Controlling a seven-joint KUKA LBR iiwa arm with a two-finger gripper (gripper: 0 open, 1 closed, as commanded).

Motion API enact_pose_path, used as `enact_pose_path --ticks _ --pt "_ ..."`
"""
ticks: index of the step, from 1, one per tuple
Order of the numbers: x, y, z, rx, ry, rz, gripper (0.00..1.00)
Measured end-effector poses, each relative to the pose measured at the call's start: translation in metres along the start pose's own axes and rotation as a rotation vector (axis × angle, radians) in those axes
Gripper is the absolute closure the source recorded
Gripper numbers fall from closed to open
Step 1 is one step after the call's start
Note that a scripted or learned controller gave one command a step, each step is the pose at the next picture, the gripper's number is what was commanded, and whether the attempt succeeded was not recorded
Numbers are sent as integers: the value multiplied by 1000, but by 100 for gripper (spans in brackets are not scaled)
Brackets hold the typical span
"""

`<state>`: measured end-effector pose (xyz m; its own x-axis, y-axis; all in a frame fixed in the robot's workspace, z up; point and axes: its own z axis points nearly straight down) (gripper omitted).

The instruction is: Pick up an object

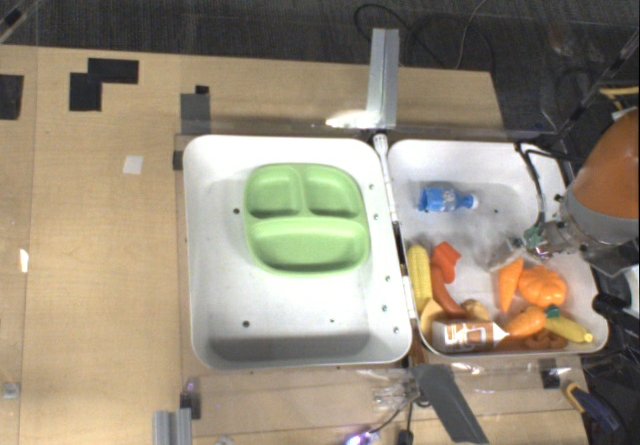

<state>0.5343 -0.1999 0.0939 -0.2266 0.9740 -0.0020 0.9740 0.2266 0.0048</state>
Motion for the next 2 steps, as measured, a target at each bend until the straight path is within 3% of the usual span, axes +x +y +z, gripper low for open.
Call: enact_pose_path --ticks 1,2 --pt "0 2 -10 -4 -1 -1 100" --pt "29 89 -105 -1 0 -116 100"
